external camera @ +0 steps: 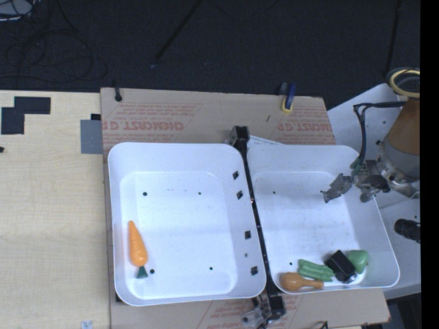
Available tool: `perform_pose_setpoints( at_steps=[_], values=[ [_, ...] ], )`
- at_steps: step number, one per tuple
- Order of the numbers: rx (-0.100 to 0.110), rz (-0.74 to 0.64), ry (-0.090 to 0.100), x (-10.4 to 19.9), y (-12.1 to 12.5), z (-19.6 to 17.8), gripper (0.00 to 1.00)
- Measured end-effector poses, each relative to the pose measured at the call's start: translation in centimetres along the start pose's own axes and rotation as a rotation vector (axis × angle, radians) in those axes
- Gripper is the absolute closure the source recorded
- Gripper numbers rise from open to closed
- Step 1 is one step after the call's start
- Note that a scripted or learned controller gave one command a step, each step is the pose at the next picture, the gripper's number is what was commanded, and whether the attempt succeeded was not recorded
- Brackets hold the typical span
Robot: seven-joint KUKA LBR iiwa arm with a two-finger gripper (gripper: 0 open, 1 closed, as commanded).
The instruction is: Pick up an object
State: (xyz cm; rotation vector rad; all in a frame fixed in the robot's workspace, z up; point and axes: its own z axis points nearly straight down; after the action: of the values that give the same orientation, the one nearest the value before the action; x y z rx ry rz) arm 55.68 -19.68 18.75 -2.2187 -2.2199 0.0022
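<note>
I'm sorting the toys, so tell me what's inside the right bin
Along the near edge of the right bin lie an orange-tan pear-shaped toy, a green pod, and a black block over a green piece, partly hiding it.

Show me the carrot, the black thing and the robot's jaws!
carrot (136, 244): camera view, middle of its orange body.
black thing (340, 264): camera view, its top face.
gripper (334, 189): camera view, between the fingertips, over the right bin.

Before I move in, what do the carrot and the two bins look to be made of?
Carrot: seemingly toy plastic, going by its smooth, even orange body and small dark green tip.
Left bin and right bin: probably thin moulded plastic, white with a slight sheen, rounded corners and raised rims.
</note>
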Motion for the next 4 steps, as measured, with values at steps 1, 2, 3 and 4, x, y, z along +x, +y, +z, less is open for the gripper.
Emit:
perform_pose_setpoints(
  at_steps=[1,2,3,4],
  values=[
    [-0.003,-0.007,0.002,7.6,4.1,-0.6,0.00],
    [0.001,-0.001,-0.001,8.1,7.1,4.5,0.00],
    [-0.005,-0.005,0.000,14.9,8.8,-1.0,0.00],
    [0.001,-0.003,-0.001,14.5,8.7,-1.7,1.00]
  ],
)
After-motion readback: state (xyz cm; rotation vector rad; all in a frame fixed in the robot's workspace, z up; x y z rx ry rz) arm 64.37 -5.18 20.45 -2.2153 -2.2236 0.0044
